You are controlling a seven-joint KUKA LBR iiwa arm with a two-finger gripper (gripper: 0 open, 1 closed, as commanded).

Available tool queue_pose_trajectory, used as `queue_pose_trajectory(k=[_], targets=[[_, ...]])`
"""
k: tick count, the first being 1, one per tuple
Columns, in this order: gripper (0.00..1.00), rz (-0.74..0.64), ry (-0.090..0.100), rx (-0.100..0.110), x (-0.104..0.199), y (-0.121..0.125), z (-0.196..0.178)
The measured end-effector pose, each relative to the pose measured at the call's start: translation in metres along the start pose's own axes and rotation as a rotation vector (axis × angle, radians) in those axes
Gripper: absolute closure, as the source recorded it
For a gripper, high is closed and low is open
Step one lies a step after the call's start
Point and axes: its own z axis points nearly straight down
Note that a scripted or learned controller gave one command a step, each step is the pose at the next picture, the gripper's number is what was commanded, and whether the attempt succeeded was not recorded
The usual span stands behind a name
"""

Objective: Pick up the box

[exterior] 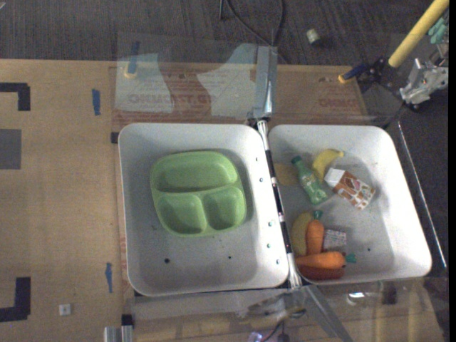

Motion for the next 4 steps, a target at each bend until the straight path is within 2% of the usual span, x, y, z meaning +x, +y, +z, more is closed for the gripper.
queue_pose_trajectory(k=[1, 2, 3, 4], targets=[[1.00, 0.033, 0.001, 0.004, -0.069, 0.057, 0.012], [1.00, 0.121, 0.001, 0.002, -0.077, 0.086, 0.012], [1.00, 0.312, 0.003, 0.009, 0.040, 0.082, 0.012], [1.00, 0.402, 0.001, 0.004, -0.056, 0.083, 0.012]])
